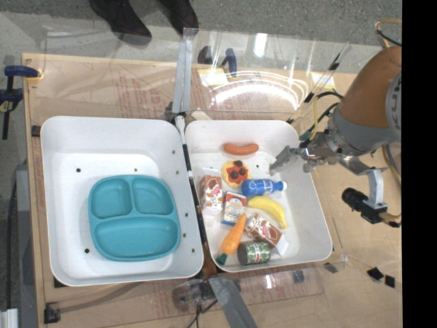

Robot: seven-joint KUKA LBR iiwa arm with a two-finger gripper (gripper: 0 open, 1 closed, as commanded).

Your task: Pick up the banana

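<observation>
A pale wooden bench (102, 87) carries two shallow white bins side by side, with a grey floor beyond its far edge where a pair of black shoes (143, 5) stands. The left bin (61, 149) holds a teal divided tray (134, 217). The right bin (307, 217) holds a cluster of toy foods: a sausage (240, 148) near the far wall, a small tart with berries (235, 173) below it, a blue bottle (262, 186) lying on its side, two small cartons (222, 198), an orange carrot (234, 234), a wrapped snack (263, 229) and a green can (255, 253) near the front wall. The banana (270, 208) lies just under the blue bottle, touching or nearly touching it, to the right of the cartons. The gripper (280, 161) reaches in from the right over the bin's far-right part, above and to the right of the bottle, apart from the banana. Whether the fingers are spread or pressed together cannot be told from this angle; nothing is visible between them.
</observation>
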